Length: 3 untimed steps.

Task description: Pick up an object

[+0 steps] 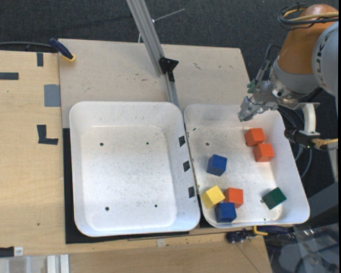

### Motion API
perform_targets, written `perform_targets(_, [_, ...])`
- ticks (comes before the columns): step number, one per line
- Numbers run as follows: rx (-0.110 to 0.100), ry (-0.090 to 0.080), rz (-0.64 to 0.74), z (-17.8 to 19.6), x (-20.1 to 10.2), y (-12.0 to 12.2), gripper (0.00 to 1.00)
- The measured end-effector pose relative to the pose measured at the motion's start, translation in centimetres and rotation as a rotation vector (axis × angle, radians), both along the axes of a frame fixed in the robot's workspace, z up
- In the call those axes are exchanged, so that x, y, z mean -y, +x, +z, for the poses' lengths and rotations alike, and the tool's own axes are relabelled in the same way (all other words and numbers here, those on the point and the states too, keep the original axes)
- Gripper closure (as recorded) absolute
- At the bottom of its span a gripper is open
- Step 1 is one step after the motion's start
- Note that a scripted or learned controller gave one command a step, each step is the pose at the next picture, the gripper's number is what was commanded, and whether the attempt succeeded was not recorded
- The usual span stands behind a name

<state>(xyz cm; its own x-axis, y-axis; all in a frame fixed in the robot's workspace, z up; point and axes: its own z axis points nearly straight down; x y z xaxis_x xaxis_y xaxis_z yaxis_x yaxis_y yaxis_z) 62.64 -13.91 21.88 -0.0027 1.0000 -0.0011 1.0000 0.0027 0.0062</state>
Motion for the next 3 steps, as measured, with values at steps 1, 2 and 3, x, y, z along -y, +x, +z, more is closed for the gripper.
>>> perform_targets(1, [-0.002, 0.0, -0.001, 4.4, 0.0, 0.1, 1.0])
perform_targets(2, [-0.006, 0.002, 0.003, 4.9, -5.3, -0.7, 1.0])
perform_targets(3, [-0.009, 0.002, 0.003, 3.6, -10.5, -1.1, 1.0])
